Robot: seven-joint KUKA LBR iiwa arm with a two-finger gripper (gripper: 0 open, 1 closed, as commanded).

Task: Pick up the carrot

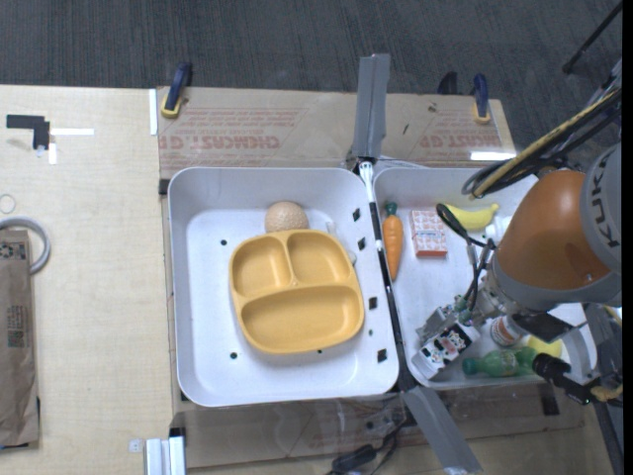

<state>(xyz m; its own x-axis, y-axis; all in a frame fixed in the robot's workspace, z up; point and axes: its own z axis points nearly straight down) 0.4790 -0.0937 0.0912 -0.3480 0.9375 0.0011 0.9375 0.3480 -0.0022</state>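
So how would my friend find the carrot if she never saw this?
Look in the right bin, along its left wall. The carrot lies there lengthwise, orange with a green top, left of a small red-and-white card. Nothing else in that bin is long, orange and pointed.

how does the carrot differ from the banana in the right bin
The carrot is orange with a green top; the banana is yellow. The carrot lies lengthwise against the bin's left wall, top pointing to the far side, while the banana lies crosswise near the far wall, partly hidden by the arm. The carrot is straight and tapered; the banana curves. Both lie in the right bin, apart from the pincer.
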